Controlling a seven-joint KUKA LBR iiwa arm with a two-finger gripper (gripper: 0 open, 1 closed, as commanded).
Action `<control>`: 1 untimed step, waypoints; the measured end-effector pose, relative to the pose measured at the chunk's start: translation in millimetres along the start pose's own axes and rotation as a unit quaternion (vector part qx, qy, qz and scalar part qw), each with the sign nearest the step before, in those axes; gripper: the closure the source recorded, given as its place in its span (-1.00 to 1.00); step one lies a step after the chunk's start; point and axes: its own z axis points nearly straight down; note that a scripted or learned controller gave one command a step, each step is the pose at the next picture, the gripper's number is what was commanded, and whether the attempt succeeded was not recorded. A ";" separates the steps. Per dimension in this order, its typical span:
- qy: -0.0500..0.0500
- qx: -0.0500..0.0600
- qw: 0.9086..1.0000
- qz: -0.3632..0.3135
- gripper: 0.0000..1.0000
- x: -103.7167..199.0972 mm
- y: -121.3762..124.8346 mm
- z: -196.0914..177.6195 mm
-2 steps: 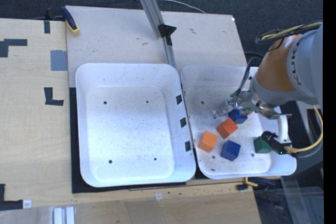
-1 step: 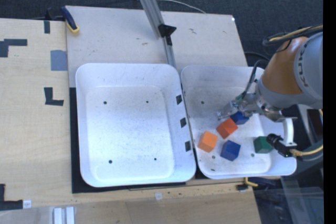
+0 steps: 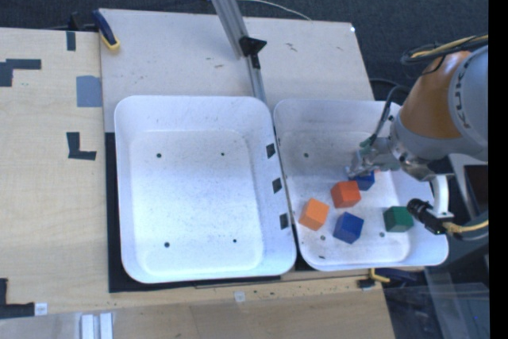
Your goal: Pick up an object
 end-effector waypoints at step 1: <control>0.001 0.001 1.000 0.000 -1.00 1.2 -0.4 1.2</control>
